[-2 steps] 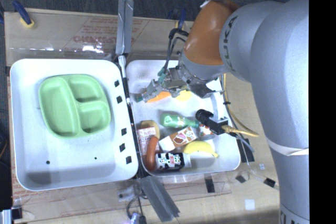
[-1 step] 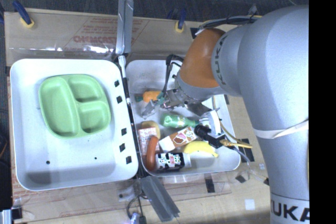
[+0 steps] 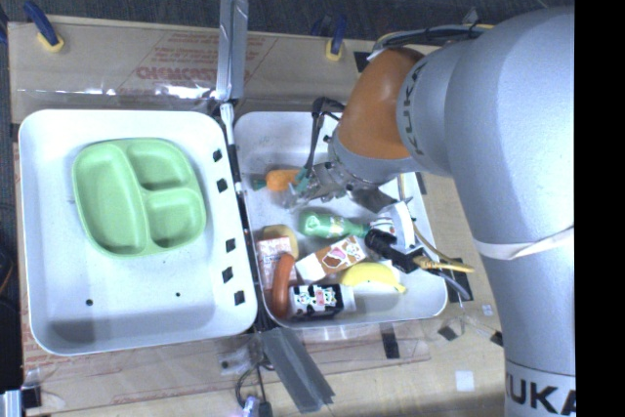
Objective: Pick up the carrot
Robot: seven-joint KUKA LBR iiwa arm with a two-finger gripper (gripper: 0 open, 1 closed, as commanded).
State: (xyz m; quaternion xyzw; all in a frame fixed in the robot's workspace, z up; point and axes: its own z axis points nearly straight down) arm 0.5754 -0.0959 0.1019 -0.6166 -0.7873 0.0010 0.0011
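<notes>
Camera view, from above at a slant: two shallow white plastic bins are seen side by side on a cardboard-covered bench [image 3: 117, 54]. The left bin [image 3: 59, 308] holds a pale green, three-compartment plastic tray [image 3: 139, 195], lying in the bin's upper half. The right bin [image 3: 256, 137] is crowded. The small orange carrot [image 3: 281, 179] lies near the upper left of this bin, close to the divider between the bins. The grey arm with the orange band [image 3: 383, 107] is reached in from the right, and its gripper [image 3: 311, 183] is placed low, just beside the carrot on the carrot's right; whether contact is made cannot be told, and the state of the claw cannot be told either. Below the gripper a green plastic bottle [image 3: 330, 227] is lying on its side. Nearer the bottom edge, a yellow banana [image 3: 371, 277], a red sausage-shaped item [image 3: 283, 280] and a small carton with a brown-and-white label [image 3: 334, 258] are noted, packed close together.
</notes>
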